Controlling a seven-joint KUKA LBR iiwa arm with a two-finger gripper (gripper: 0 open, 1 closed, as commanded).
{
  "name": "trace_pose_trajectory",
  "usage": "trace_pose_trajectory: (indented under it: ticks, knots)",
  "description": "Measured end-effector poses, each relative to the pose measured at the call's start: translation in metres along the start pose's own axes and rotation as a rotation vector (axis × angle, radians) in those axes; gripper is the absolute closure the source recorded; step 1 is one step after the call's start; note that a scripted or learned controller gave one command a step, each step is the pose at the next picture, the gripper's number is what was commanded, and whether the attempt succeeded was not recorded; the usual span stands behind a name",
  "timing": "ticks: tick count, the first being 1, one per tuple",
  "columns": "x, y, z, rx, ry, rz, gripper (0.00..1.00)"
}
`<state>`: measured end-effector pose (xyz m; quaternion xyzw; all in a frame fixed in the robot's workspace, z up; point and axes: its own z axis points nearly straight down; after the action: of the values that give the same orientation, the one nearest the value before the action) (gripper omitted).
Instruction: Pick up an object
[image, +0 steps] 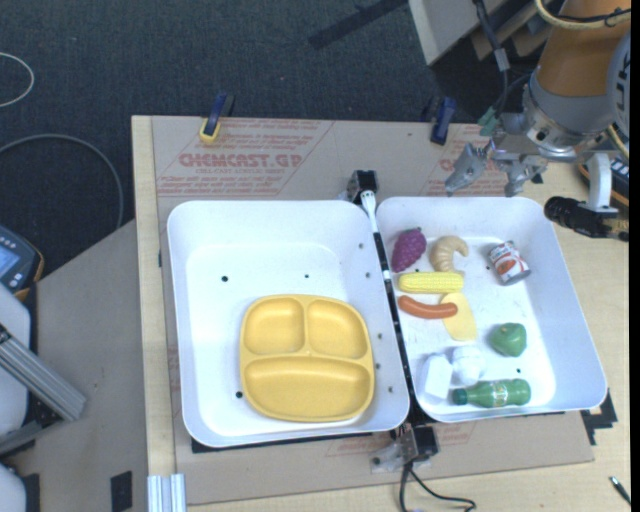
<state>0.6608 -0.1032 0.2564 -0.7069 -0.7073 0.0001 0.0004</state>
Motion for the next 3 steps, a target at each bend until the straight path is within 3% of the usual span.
trace_pose_trajectory:
  ticks: [1,2,3]
  knots:
    - [-0.011,0.007,-0.17,-0.023,-0.006,-0.001,0.0]
    - [-0.056,0.004,-0.289,-0.019,-0.008,0.005,0.0]
    - [-0.053,0.006,-0.291,-0.009,-0.005,0.0,1.0]
